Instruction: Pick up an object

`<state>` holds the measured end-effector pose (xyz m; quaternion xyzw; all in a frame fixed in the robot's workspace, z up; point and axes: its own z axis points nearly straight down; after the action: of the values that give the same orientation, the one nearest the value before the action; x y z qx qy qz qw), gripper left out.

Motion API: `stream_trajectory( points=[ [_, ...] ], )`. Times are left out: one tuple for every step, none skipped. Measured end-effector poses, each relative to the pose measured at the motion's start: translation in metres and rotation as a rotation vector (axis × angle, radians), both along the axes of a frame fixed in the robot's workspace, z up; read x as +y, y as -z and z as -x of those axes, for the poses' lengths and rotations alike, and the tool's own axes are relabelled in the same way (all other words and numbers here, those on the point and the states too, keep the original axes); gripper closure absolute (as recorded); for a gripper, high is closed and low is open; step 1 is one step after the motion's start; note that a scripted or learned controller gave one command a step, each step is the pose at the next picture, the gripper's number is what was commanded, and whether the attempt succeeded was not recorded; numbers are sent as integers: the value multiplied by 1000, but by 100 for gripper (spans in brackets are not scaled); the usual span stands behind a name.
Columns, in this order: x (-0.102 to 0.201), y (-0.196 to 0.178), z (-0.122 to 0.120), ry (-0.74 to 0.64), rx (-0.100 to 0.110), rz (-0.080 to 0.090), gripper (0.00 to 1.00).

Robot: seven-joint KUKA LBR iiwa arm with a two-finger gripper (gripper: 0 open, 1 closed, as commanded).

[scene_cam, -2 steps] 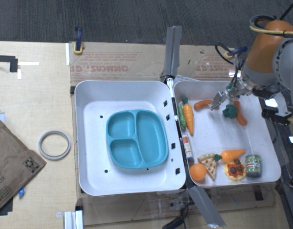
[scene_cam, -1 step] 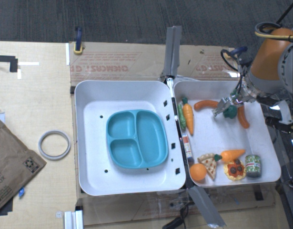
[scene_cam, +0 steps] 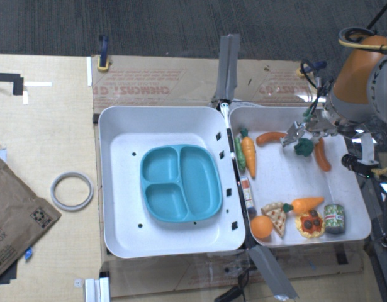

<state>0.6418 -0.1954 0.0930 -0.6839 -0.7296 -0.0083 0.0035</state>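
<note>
Gripper low in right bin, fingers closed around dark green toy, beside sausage, carrot nearby

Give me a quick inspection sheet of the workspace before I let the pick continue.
Surface: two white bins side by side; left bin holds a blue divided plate.
Job's things: right bin holds toy food: carrot, sausage, second sausage, orange, pizza slice, small can.
Clutter: tape ring and cardboard box on the bench, left.
Grippers: gripper low at a dark green item, right bin's far side.
Cables: dark cables by the arm.
Surroundings: dark carpet beyond the bench.
</note>
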Motion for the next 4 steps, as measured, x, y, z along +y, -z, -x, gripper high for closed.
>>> stream_trajectory(
  points=[
    [-4, 2, -19, 131, 18, -15, 0],
    [-4, 2, -19, 132, 18, -14, 0],
    [2, 1, 10, 144, 8, 2, 0],
    [-7, -5, 13, 150, 11, 12, 100]
  ],
)
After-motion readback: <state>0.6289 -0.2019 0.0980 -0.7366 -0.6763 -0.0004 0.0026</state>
